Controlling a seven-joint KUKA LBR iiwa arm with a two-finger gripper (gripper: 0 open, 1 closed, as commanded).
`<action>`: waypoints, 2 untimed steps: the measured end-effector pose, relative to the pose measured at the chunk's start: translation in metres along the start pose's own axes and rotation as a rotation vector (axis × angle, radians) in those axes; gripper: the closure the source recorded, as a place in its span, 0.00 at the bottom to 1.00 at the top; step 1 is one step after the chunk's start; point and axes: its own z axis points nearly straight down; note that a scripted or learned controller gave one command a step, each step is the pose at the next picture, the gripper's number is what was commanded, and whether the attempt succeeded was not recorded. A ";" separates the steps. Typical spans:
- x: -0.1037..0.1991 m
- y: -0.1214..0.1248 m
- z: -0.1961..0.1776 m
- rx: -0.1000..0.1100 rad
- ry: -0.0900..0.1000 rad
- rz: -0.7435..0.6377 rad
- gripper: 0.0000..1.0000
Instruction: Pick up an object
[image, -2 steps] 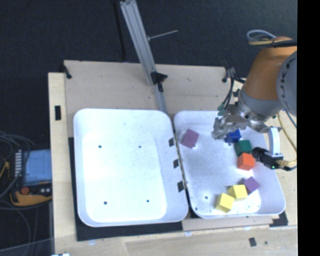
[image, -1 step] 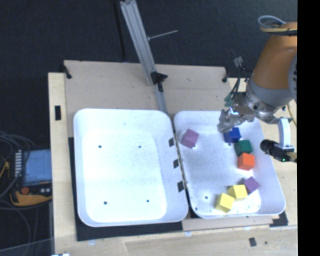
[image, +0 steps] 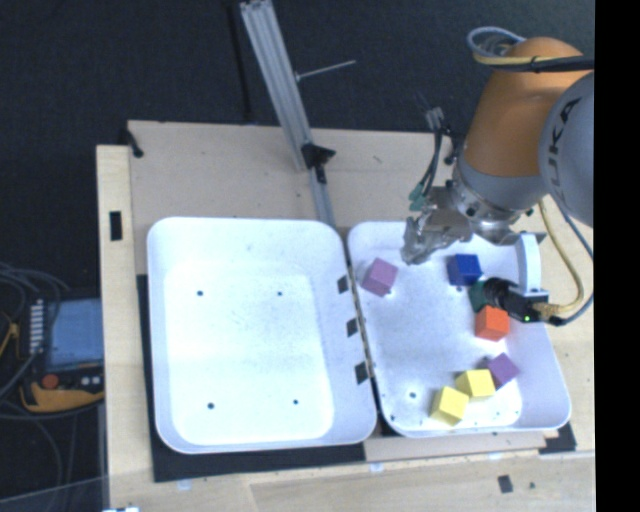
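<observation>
Right now the gripper (image: 422, 243) hangs over the upper left part of the right bin (image: 420, 330), its fingertips pointing down and toward seven o'clock. Whether it is wide or narrow I cannot tell from this slant, and nothing shows between its tips. Nearest to it, at about seven o'clock and just beside the tips, lies a pale purple block (image: 379, 277), close to the bin's left wall. At four o'clock from the gripper sits a blue block (image: 463, 268), and further that way an orange block (image: 491, 323). Down toward five o'clock, well apart, a small purple block (image: 503, 369) touches a yellow block (image: 477, 383), with a second yellow block (image: 450, 404) just beside that. The left bin (image: 250, 330) lies at nine o'clock.

The pale purple block looks the likeliest pick (it stands alone, with free floor around it). To do it well, I'd say centre squarely over the block, line up with its flat sides, and descend straight, minding the wall.
</observation>
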 end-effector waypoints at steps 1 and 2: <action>0.052 -0.003 0.019 0.004 0.000 0.000 1.00; 0.104 -0.006 0.036 0.006 0.000 0.000 1.00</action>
